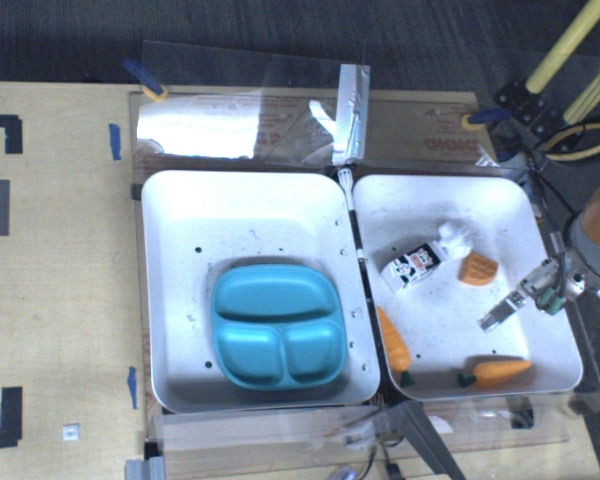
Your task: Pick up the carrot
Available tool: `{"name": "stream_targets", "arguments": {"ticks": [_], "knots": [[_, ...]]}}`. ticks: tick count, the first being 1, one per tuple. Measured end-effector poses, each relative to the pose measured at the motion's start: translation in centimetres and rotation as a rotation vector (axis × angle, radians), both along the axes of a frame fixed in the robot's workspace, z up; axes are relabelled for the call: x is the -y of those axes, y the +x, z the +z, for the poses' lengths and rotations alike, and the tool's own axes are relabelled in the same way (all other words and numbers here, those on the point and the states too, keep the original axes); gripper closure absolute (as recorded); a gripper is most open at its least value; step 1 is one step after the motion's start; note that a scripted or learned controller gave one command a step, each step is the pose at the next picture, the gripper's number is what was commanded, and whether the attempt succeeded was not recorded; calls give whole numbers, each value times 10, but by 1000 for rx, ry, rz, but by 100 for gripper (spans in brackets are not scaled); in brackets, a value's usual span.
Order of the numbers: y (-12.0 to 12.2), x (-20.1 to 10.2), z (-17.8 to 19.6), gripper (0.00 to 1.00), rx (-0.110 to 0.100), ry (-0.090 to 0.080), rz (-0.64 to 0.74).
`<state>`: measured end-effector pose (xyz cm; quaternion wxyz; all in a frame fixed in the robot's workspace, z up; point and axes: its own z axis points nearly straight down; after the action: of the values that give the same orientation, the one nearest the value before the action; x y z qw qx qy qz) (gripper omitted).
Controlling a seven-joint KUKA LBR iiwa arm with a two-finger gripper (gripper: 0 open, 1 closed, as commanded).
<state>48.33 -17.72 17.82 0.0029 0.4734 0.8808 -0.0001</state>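
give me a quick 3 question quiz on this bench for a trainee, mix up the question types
1. True or false: the blue divided tray lies in the left bin.
2. Multiple choice: the black-and-white carton in the right bin is nearest to which item? A) the carrot against the near wall B) the small orange piece C) the blue divided tray
3. Fill in: the second carrot lies along the right bin's ____ wall.

Key
1. True.
2. B; the small orange piece sits just to its right.
3. Left, the wall beside the left bin. The gripper hangs over the right bin's right part, between the small orange piece and the carrot against the near wall.
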Motion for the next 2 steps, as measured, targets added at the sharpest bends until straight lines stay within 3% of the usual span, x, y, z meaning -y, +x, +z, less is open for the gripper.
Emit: {"name": "stream_targets", "arguments": {"ticks": [1, 2], "knots": [[19, 1, -47, 0, -6, 4, -421], [-1, 23, -91, 0, 0, 8, -488]]}}
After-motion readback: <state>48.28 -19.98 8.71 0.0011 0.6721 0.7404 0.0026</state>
